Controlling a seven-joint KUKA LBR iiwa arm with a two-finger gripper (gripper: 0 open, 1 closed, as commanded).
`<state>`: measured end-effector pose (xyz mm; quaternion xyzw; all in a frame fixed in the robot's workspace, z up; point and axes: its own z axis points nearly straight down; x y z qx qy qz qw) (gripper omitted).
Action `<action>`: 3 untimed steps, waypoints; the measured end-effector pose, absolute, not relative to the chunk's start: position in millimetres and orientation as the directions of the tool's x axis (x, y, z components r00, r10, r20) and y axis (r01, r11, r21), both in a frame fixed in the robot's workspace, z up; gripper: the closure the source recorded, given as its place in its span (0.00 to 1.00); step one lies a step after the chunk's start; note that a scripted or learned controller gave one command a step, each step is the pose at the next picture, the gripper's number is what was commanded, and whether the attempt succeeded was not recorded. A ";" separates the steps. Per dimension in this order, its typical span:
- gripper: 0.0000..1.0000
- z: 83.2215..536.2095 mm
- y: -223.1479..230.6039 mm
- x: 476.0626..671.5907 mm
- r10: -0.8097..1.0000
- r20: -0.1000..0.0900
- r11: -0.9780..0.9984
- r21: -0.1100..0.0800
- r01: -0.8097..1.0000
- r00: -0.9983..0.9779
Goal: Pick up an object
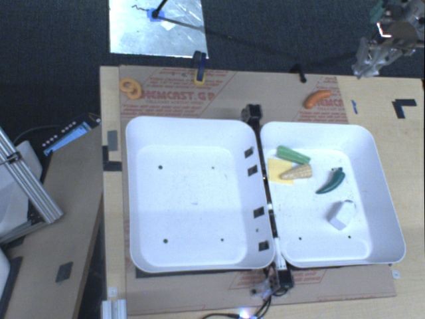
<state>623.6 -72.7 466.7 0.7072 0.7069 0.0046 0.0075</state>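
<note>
The right bin (378, 171) holds a light green vegetable (292, 155), a yellow corn cob (297, 173) lying on a flat yellow piece (276, 171), a dark green pepper (330, 181) and a small white block (341, 214). My gripper (369, 58) hangs at the top right, beyond the bench's far edge, well above and behind the right bin. It is small and seen against dark floor.
The left bin (192, 191) lies beside the right one, with black clips along the shared edge. On the cardboard behind the bins lie an orange sausage (317, 99), a pretzel (131, 88) and a yellow clamp (199, 69). A metal frame (23, 178) stands at the left.
</note>
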 end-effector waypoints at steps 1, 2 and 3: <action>1.00 470.1 -142.4 669.9 1.000 -0.004 -0.003 0.007 1.000 0.003; 1.00 367.3 -84.8 668.2 1.000 0.003 0.008 -0.006 1.000 -0.008; 1.00 451.9 8.8 669.2 1.000 0.003 0.014 0.012 1.000 -0.014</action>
